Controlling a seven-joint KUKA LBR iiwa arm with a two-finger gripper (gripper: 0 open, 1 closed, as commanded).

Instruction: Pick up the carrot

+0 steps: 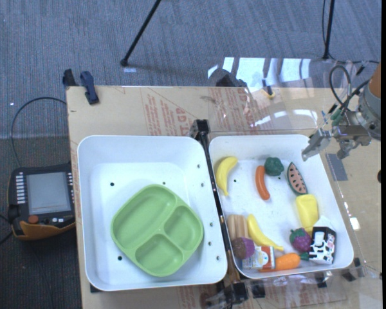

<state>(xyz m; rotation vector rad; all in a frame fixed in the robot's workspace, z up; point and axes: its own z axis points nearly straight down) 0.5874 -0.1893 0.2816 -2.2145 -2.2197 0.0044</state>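
Carrot [287, 261]: small orange toy carrot lying near the front edge of the right bin [345, 219], long axis roughly left to right, tapering toward the viewer's right.
Neighbours: a small carton [260, 258] touches its left end; a cow-patterned milk carton [322, 244] stands just beside its right end; a purple fruit [300, 239] sits just behind it.
Likely handling: judged to be a light, rigid plastic piece with a smooth, somewhat slippery skin; not fragile.
Where to grip: across the thicker middle of the body, fingers closing front to back, since the two ends are crowded.
Risk: the bin wall just in front leaves little room for the front finger.
Gripper [331, 141]: poised above the bin's far right corner, well apart from the carrot; fingers spread, nothing between them.
Left bin [96, 172]: holds a green divided plate [157, 230].
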